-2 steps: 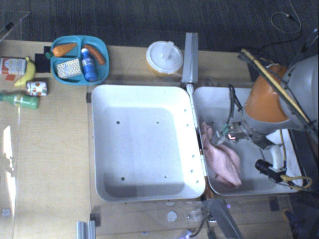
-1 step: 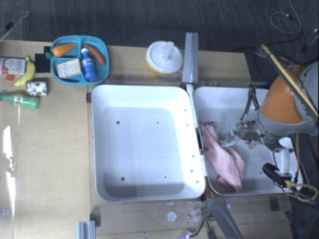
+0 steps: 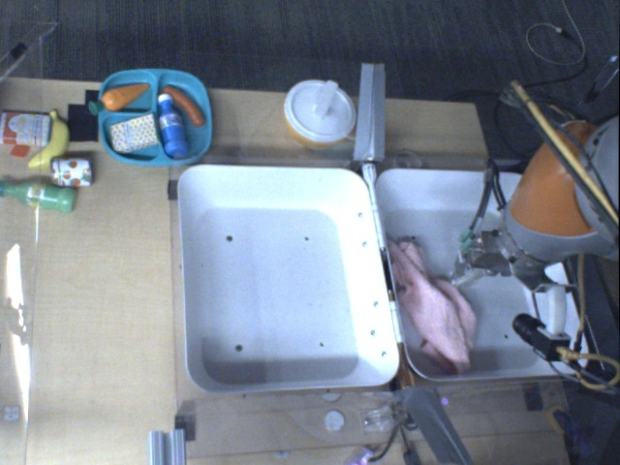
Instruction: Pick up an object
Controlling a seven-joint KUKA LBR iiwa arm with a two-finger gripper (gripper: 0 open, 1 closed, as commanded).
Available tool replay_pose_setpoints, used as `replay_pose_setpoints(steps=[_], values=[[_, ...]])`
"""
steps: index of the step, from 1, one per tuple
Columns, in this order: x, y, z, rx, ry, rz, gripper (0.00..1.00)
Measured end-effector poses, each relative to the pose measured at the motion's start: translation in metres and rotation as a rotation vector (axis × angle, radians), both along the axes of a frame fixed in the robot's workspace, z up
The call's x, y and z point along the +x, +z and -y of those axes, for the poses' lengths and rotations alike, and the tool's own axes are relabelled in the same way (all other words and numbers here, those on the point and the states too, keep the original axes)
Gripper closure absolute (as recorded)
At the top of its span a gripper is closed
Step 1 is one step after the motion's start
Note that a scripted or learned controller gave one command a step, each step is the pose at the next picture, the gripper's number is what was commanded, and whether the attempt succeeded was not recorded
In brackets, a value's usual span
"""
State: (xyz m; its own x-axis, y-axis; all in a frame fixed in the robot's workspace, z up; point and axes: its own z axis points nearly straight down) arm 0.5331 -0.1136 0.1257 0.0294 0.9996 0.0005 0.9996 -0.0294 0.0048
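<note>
A pink cloth (image 3: 432, 310) lies in the right bin (image 3: 438, 194). It looks soft and crumpled. It is long and lumpy, and it lies against the bin's left wall, from the middle of the bin down to the front corner.

The end effector (image 3: 473, 262) is low inside the same bin, just to the right of the cloth's upper part. It is small, dark and shiny like metal. Whether it touches the cloth I cannot tell, and I cannot tell how it is set. No part of the cloth can be seen held in it. The arm (image 3: 554, 198) comes in from the right. It has a round, smooth orange part.

The left bin (image 3: 281, 277) is white, shallow and smooth, with rounded corners and a few tiny dark dots on its floor. The two bins sit side by side on a pale wooden table (image 3: 87, 308).

Behind the bins stands a round white lid on a yellow bowl (image 3: 320, 111). To the far left is a blue plastic tray (image 3: 156, 116) with parts inside. It holds an orange toy carrot (image 3: 127, 96), a blue bottle (image 3: 173, 128) and a hot dog toy (image 3: 190, 108). Beside the tray, on the table, lie a yellow banana (image 3: 52, 141), a little can (image 3: 72, 171) and a green bottle (image 3: 39, 196) on its side.
</note>
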Motion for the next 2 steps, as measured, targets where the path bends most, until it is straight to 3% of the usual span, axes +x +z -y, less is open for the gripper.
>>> replay_pose_setpoints(steps=[1,2], values=[[0.000,0.000,0.000,0.000,0.000,-0.001,0.00],[-0.007,-0.034,-0.028,-0.008,0.298,0.013,0.00]])
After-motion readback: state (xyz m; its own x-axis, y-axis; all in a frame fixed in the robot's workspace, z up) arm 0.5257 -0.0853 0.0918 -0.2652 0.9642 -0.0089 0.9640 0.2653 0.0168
